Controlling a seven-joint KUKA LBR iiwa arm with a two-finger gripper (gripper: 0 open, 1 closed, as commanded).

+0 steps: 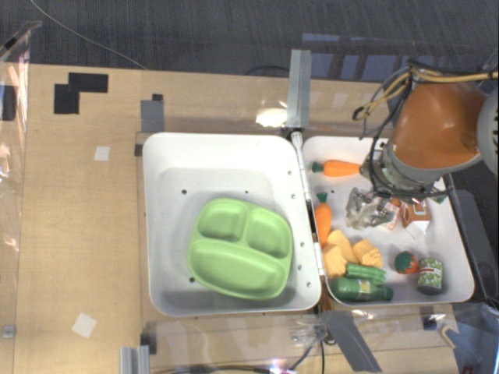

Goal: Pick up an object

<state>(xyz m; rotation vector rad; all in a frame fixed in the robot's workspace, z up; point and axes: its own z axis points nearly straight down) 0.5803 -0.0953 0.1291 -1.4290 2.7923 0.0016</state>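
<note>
Tool [373,209] hung low inside the right bin [460,283], near its far edge, above the toy food [355,259] heaped along the near side, grip state unreadable, nothing visibly lifted, pick yet to come.

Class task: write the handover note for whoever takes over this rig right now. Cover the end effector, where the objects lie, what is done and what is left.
End effector: low inside the right bin, over bare floor in the middle. Whether it is open or shut cannot be judged; nothing is visibly held.
Objects in the right bin: carrot at the far edge, second carrot along the left wall, yellow pieces, green bottle, tomato and small can near the front.
Left bin: green divided plate.
Done: arm lowered into the bin.
Left: grasp and lift one object.
</note>
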